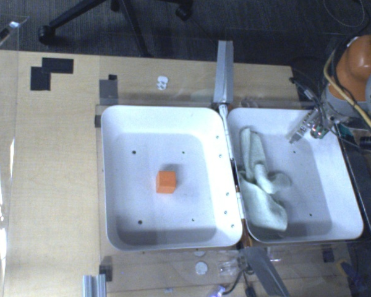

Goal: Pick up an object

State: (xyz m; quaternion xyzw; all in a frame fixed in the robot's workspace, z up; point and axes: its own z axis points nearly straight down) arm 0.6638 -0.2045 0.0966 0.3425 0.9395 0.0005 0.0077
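Cloth comes first: we see one pale grey-white crumpled cloth (261,179) in the right white plastic bin (352,197), its long axis running from 12 to 5 o'clock. One small orange cube (166,182) sits mid-floor in the left white bin (111,166). Our gripper (309,129) hovers at the right bin's 1 o'clock corner. Both bins rest on a pale wooden bench (49,166); dark carpet lies beyond.
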